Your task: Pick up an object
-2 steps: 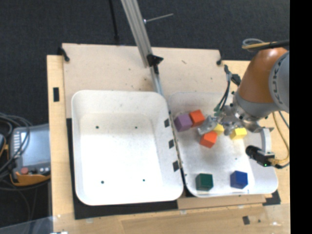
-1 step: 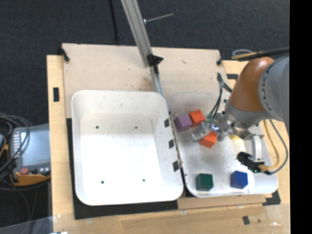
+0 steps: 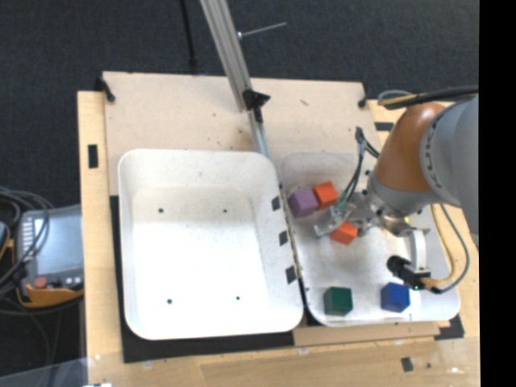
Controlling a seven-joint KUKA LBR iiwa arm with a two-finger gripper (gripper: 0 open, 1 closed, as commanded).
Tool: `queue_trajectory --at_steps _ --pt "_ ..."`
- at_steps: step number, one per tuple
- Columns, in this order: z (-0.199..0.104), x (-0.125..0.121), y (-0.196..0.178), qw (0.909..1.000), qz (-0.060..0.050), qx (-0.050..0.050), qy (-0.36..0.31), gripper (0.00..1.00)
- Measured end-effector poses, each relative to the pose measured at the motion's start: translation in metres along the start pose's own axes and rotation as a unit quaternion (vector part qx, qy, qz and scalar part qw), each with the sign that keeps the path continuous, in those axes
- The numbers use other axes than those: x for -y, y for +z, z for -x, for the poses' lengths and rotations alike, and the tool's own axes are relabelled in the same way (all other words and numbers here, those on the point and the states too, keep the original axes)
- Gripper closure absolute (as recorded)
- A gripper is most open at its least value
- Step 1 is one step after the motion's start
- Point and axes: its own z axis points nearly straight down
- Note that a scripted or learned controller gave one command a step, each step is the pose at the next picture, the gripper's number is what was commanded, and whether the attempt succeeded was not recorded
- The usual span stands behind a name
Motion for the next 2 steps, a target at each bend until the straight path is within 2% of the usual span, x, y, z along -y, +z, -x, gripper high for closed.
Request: queue_trajectory --at_steps 1,2 --pt "0.001 -0.001 -0.012 1.0 0.002 -0.001 0.004 1.0" --pt "-0.001 -0.01 -0.06 1.0 0.002 -0.001 -0.003 1.0"
